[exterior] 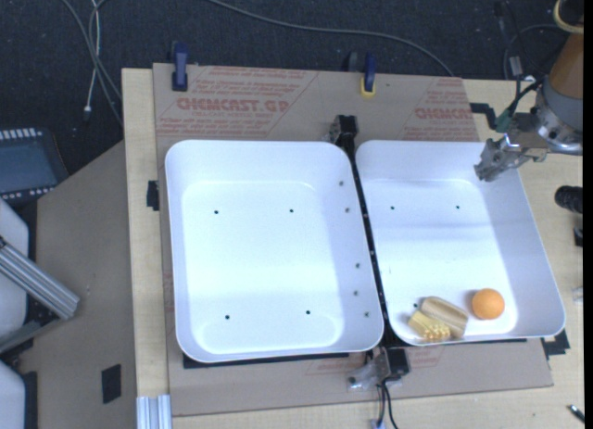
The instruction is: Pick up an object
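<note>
Bins sit side by side: a left white bin (269,251), then a right white bin (463,233). Well below the gripper (491,160), at that bin's near edge, lie a corn cob (430,326), a tan roll (443,309) and an orange ball (487,304). Whether the jaws are open cannot be told. The ball may roll away if nudged off-centre.

Two white bins (269,163) smooth, faintly glossy plastic, cardboard sheet (306,103) matt brown with red print, orange ball (487,304) smooth matt, tan block (443,310) dull wood-like, gripper (489,164) bare grey metal, floor (278,1) dark rough carpet
</note>
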`<state>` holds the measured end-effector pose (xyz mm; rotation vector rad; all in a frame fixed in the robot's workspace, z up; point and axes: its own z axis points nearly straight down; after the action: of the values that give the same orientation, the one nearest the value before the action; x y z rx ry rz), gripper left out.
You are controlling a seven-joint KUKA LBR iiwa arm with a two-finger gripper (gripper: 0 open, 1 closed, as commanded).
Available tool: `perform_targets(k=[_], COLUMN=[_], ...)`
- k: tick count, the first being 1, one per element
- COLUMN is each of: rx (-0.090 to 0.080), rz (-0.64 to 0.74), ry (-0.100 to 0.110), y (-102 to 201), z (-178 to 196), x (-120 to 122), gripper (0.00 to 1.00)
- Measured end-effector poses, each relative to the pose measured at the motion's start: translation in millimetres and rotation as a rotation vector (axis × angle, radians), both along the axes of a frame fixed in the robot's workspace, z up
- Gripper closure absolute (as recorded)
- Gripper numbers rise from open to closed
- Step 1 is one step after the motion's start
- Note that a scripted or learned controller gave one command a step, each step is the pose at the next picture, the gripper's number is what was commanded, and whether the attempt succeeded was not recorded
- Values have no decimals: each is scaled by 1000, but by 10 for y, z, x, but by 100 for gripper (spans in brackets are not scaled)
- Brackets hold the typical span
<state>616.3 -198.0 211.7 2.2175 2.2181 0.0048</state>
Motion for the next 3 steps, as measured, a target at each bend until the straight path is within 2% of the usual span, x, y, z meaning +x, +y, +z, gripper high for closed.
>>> perform_targets(k=[1, 3], rx=[0, 3], rz=[0, 4], ry=[0, 4], y=[-1, 1073], z=[498, 501], x=[8, -241], gripper=[100, 100])
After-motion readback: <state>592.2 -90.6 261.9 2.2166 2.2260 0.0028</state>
